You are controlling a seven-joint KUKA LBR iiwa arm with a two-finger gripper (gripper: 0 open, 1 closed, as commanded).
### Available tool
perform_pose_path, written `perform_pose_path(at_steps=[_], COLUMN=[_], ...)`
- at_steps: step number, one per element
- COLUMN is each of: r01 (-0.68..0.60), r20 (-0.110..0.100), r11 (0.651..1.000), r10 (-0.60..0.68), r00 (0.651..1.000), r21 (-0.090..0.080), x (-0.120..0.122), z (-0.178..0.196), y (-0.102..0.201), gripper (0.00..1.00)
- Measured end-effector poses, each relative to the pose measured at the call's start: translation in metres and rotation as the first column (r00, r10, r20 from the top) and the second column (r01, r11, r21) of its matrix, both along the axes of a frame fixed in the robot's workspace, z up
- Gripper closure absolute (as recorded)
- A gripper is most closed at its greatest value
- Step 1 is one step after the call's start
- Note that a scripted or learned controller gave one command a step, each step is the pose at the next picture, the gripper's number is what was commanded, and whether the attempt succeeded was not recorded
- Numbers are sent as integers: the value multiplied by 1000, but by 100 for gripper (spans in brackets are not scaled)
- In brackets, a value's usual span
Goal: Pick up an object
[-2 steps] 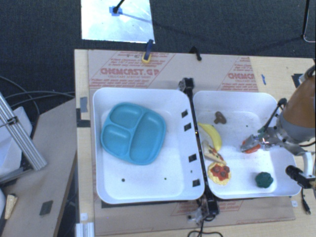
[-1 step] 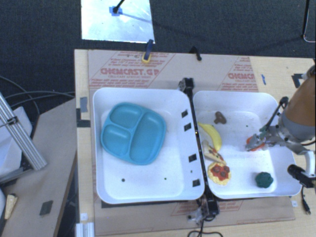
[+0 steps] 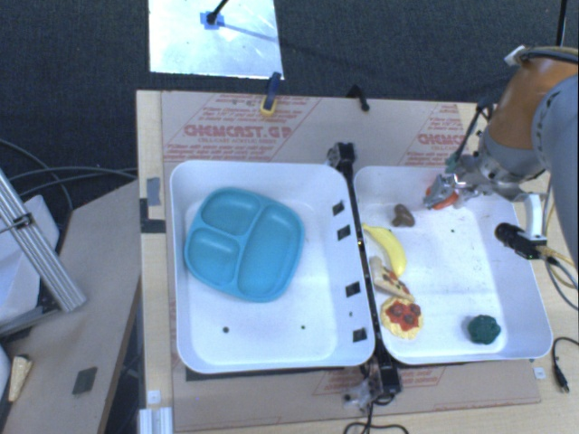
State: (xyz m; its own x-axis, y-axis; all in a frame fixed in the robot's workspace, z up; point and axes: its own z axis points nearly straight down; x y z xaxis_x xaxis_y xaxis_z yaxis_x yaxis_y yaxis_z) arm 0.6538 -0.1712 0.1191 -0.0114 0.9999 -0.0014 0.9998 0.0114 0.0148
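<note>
Where bins meet, banana [image 3: 387, 247] adjoins pizza [image 3: 403, 316].

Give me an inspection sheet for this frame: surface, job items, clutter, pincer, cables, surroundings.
Surface: two white bins, left bin, right bin, on a board.
Job's things: banana, brown lump, pizza toy, dark green object, all in right bin.
Clutter: blue divided plate in left bin.
Pincer: pincer at right bin's far edge, something orange at its tip; hold unclear.
Cables: black cables at left.
Surroundings: dark carpet, metal sheet.

A bench [image 3: 226, 120] covered with printed brown board is seen. Two white bins, left [image 3: 262, 333] and right [image 3: 507, 269], are set side by side on it.
</note>
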Motion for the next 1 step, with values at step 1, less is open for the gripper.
perform_pose_path(at_steps=[1], r01=[-7], r20=[-2], r11=[1000], r10=[7], r00=[1000], r21=[7], x=[19], z=[71], y=[134], gripper=[100])
